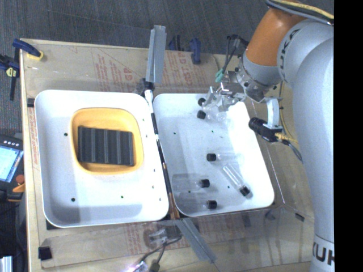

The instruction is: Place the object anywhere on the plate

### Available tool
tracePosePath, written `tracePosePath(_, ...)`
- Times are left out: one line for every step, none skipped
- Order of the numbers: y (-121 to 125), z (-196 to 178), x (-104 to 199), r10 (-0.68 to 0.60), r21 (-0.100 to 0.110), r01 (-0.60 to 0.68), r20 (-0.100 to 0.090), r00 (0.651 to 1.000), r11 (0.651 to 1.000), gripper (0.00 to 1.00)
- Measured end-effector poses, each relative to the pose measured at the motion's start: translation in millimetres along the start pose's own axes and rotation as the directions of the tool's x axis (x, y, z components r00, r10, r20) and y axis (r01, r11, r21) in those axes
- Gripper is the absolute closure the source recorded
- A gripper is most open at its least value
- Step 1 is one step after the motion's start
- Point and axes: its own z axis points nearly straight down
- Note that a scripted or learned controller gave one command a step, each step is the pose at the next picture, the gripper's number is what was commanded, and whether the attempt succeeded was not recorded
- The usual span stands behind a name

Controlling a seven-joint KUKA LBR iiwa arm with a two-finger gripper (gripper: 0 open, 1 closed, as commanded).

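**Around the work area**

You see a wooden desk [85, 61] carrying two white bins: the left bin [51, 152] and the right bin [187, 123]. Blue clamps [195, 49] grip the desk's far edge, and a small screen [8, 162] sits at its left.

A robotics lab or test workshop, seen from above. A plywood tabletop [102, 67] printed with red lettering stands on dark grey carpet [113, 7], its edges gripped by blue and yellow clamps [28, 49]. Two shallow white bins [51, 152] sit side by side on it, divided by a metal rail [156, 52], with small bolts fixing their floors. A large grey industrial arm [306, 95] with an orange band reaches in from the right, cables trailing at its wrist. A handheld control screen [8, 163] rests at the left edge, and loose wiring [153, 254] runs along the front.
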Motion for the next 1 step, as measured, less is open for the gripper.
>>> tracePosePath(0.6,-11.2,74.3,-0.179,0.002,0.179,0.001,0.984,0.984,1.00)
